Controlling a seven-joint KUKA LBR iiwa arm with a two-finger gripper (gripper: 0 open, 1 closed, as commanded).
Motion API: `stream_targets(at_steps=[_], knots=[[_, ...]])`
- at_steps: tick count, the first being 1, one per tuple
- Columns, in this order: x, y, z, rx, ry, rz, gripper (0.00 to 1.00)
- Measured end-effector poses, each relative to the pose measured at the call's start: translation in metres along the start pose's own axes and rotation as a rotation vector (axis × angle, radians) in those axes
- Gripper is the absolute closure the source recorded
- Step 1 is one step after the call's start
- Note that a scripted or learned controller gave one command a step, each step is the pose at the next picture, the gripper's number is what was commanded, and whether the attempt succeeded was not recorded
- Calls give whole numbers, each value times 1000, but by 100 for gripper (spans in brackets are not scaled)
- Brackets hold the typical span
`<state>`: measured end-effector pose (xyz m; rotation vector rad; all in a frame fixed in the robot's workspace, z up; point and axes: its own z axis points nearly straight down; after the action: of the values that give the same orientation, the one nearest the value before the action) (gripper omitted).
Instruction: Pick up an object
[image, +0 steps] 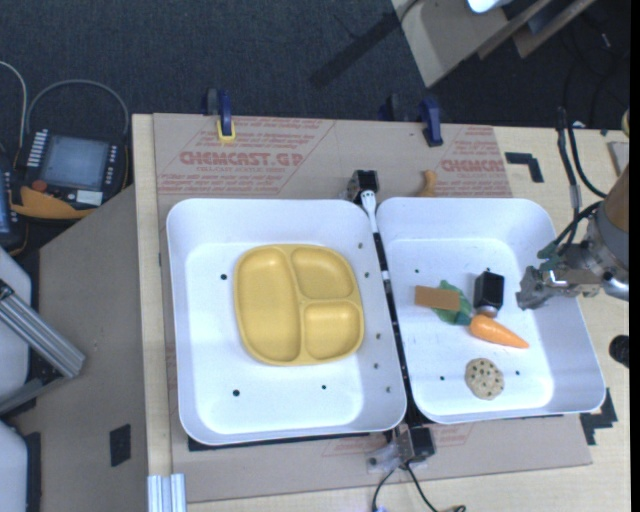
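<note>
The gripper (537, 287) hangs over the right edge of the right bin (520, 225), at about three o'clock of that bin, with the arm (612, 245) reaching in behind it from the right. Whether it is released or clenched I cannot tell; nothing shows between its tips.

Just beside it, toward nine o'clock, a small black block (488, 290) stands on the bin floor. At about seven o'clock from the gripper lies a toy carrot (496, 332), orange, its green top (458, 308) pointing toward ten o'clock. The green top touches a brown flat piece (436, 297) that lies at nine o'clock of the block. A round cookie (484, 378) with dark chips sits at six o'clock of the carrot, apart from it, near the bin's front edge.

The left bin (200, 300) lies well apart at nine o'clock, touching the right bin along the middle seam. In it rests a yellow tray (297, 303) with three compartments.

Both bins sit on a cardboard sheet (300, 150). A blue clamp (224, 113) grips its far edge at eleven o'clock, another clamp (431, 118) at twelve.
</note>
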<state>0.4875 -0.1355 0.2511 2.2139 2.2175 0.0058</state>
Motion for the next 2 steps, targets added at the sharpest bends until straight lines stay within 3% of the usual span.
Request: stream_targets(at_steps=[1,2], knots=[[48,10,10,10,5,-4,100],[101,1,9,11,5,-4,100]])
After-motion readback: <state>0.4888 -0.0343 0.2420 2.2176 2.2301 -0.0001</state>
